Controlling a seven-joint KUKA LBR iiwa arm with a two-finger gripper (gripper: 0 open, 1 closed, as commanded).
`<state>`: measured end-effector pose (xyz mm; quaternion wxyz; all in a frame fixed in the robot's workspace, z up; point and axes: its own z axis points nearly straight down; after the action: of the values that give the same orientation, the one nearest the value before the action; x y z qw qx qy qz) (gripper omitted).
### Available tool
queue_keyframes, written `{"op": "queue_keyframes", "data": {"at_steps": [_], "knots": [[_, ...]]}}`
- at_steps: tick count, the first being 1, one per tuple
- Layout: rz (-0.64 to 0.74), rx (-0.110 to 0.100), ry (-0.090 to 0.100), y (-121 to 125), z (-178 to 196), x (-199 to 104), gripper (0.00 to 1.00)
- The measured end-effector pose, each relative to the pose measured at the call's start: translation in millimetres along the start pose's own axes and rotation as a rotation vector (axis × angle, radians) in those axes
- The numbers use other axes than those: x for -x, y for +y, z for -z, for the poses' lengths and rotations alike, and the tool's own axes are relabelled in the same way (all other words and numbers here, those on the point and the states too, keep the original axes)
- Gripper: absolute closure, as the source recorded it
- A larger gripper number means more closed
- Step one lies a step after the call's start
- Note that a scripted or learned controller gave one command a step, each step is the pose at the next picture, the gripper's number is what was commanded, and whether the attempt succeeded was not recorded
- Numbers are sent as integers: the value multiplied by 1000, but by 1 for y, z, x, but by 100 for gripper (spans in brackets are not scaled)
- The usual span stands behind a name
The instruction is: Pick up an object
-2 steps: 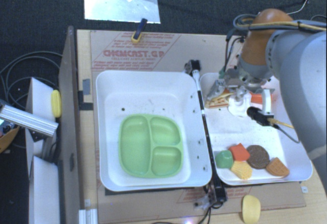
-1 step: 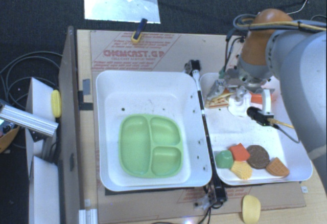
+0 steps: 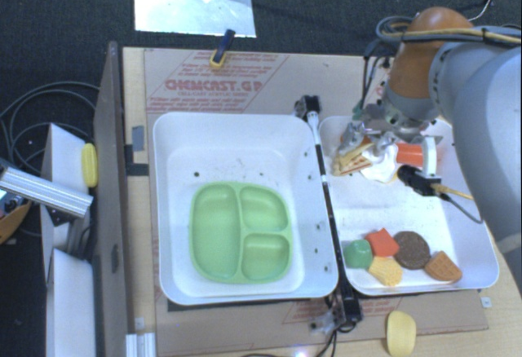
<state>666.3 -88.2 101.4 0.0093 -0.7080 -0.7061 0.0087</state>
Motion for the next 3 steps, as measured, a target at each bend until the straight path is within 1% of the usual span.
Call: {"op": "queue_keyframes", "data": {"at_steps": [1, 2, 3], "knots": [[7, 24, 0, -81, 83, -42, 100], [1, 26, -2, -85, 5, 35, 100], [2, 27, -2, -109, 55, 83, 100]]}}
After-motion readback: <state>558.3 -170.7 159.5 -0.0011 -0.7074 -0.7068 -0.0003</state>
